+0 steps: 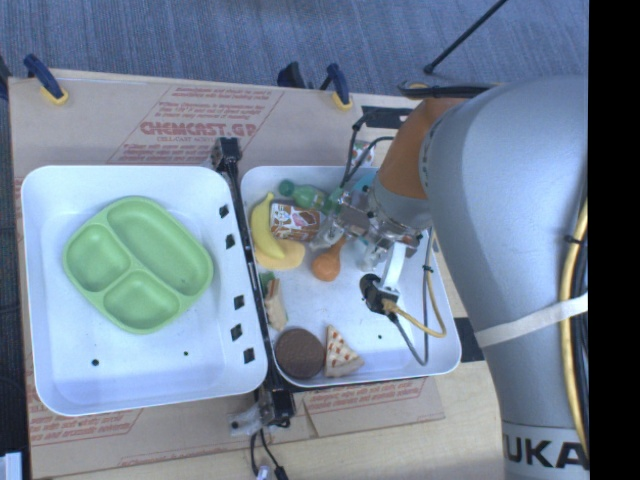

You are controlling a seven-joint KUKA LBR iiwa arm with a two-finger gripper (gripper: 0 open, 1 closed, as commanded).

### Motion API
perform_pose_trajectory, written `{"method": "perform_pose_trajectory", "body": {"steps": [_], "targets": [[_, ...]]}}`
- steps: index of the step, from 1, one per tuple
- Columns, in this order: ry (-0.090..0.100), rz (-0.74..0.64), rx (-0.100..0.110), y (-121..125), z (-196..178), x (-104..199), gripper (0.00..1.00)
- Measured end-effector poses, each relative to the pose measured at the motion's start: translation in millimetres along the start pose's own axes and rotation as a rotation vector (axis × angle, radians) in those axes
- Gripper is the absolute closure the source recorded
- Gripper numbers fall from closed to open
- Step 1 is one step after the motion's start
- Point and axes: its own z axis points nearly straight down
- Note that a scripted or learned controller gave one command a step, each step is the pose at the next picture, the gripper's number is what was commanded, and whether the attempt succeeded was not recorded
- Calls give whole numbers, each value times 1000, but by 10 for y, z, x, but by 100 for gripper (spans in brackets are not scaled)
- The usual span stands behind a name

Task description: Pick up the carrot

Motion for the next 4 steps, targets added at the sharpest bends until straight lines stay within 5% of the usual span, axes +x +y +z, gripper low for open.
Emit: {"method": "perform_pose_trajectory", "body": {"steps": [1, 2, 3, 4], "targets": [[2, -306, 0, -263, 5, -82, 0], [2, 48, -7, -228, -179, -41, 0], [4, 416, 1, -600, 2, 363, 0], [6, 796, -1, -488, 0, 226, 0]]}}
